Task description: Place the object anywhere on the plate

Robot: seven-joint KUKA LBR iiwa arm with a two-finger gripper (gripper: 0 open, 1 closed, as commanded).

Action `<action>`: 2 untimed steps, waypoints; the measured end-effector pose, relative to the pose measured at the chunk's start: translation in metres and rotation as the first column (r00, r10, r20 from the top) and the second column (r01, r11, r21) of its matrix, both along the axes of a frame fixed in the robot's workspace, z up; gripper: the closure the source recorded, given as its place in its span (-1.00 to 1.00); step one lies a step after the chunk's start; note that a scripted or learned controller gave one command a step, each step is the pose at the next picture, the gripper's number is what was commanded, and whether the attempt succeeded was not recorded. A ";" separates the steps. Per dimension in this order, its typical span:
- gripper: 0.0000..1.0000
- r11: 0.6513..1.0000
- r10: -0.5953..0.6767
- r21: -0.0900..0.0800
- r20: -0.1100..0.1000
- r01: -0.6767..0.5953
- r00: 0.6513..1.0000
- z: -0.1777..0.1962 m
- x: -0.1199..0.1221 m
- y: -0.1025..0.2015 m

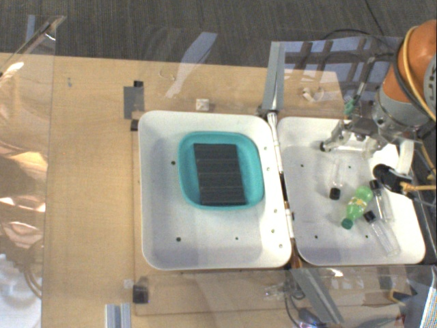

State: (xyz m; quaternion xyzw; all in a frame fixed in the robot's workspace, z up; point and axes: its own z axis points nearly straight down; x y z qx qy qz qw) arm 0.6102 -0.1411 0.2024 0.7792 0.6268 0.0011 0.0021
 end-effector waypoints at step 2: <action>-1.00 1.000 0.000 0.000 0.000 0.000 1.000 0.000 0.000 0.000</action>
